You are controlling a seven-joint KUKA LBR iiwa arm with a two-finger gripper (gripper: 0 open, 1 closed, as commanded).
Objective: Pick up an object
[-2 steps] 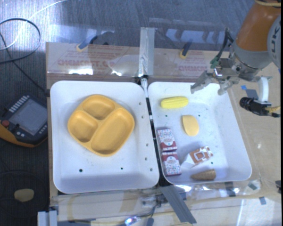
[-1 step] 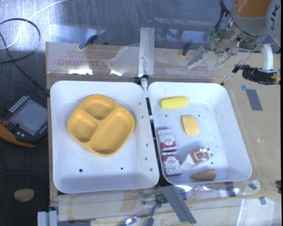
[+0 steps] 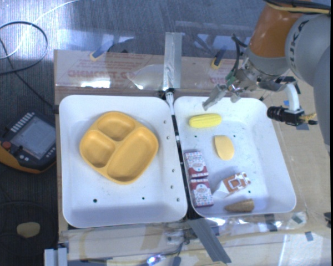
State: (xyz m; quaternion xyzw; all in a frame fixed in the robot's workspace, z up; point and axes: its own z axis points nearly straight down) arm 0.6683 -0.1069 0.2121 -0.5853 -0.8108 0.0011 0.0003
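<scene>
Your arm [image 3: 291, 32] hangs over the right bin's [image 3: 277, 165] far edge, with the claw [image 3: 215, 98] low and holding nothing; how wide it's spread, you can't tell. Yellow corn cob [image 3: 205, 120] lies just below the claw, with the yellow divided plate [image 3: 119, 147] well off to its left.

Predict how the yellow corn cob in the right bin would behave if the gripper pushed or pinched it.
The corn cob looks rounded and lies on its side, so a push would probably roll it. Its smooth surface might slip between fingers. It seems a light toy, likely easy to lift.
</scene>
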